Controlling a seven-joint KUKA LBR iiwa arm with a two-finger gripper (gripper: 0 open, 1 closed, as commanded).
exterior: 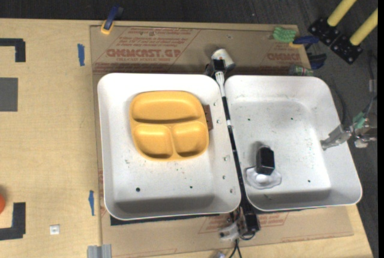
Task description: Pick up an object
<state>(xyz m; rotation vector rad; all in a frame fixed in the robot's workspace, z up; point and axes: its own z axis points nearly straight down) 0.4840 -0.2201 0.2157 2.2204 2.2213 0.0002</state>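
The robot's gripper [354, 134] sits at the right rim of the right white bin [312, 92]; whether its jaws are open, I cannot tell. Inside that bin lies a small black-and-clear object [264, 165], unlifted; the pick looks still undone.

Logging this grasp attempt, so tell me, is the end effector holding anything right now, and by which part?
Nothing is visibly held. The yellow tray lies in the left bin, and the small black object lies in the right bin.

Tray [170, 125] in left bin [114, 131], block [265, 159] in right bin [312, 107].
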